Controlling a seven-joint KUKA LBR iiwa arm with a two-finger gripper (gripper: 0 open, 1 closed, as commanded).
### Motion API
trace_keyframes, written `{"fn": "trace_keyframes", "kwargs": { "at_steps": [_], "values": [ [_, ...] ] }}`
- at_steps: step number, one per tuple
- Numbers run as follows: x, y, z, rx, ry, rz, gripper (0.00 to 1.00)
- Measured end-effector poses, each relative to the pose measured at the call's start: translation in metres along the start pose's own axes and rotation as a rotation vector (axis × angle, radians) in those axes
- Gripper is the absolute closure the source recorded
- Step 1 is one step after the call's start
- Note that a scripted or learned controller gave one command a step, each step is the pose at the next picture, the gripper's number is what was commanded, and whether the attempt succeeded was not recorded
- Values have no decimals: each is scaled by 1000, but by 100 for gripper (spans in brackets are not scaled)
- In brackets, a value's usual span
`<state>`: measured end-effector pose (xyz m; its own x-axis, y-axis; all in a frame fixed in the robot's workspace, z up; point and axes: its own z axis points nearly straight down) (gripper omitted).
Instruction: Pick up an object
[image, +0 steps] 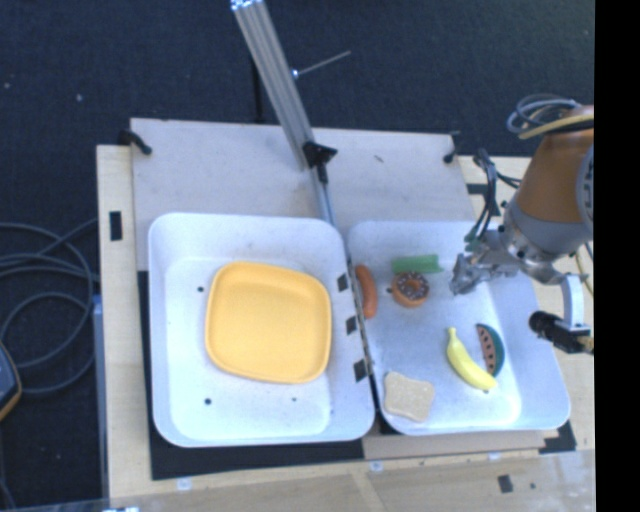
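Bread slice (408, 396) at the right bin's (540, 405) near edge, banana (468, 361) and watermelon wedge (489, 348) just beyond; nothing lifted yet. Gripper (463, 279) low near the doughnut (410, 289), clamped on nothing, finger spacing unclear

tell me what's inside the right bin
The right bin holds a hot dog, a green block, a donut, a banana, a watermelon slice and a bread slice. The gripper covers a patch of floor.
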<state>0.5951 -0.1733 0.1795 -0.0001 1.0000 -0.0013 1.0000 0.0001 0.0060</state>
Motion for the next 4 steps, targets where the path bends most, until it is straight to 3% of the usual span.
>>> {"fn": "trace_keyframes", "kwargs": {
  "at_steps": [1,2,3,4],
  "values": [
    [0,5,-63,0,0,0,100],
    [0,5,-61,5,0,0,100],
    [49,5,-56,5,1,-3,100],
    [108,21,-58,5,3,-5,100]
  ]
}}
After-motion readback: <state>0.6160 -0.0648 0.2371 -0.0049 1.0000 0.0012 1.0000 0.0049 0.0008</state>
